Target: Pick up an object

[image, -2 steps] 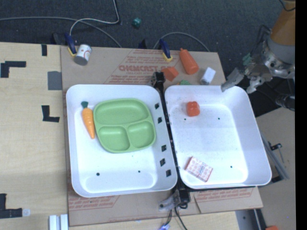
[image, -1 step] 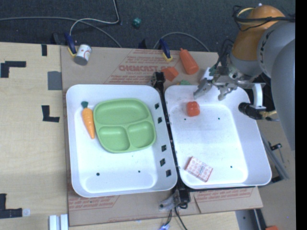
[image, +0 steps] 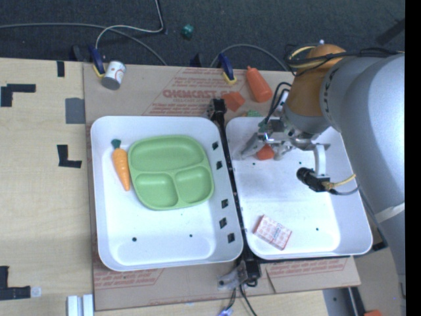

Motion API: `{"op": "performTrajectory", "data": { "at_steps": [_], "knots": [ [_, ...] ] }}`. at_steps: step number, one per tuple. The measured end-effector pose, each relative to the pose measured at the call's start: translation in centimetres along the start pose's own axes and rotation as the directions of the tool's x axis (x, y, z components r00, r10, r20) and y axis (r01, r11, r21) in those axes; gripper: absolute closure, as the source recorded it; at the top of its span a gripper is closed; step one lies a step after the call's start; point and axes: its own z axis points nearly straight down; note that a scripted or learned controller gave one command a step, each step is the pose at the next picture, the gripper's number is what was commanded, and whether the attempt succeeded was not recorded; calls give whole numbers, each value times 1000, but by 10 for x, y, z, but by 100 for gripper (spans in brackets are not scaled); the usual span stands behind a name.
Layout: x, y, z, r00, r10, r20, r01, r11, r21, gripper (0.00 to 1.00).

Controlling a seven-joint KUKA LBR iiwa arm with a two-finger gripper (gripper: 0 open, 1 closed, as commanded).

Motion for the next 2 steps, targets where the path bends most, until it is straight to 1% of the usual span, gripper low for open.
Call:
{"op": "performTrajectory", "data": {
  "at_steps": [1, 2],
  "knots": [
    [8, 4, 2, 1000, 0, 2, 0, 1000, -2, 0],
    [8, 4, -8, 1000, 0, 1, 0, 1000, -2, 100]
  ]
}}
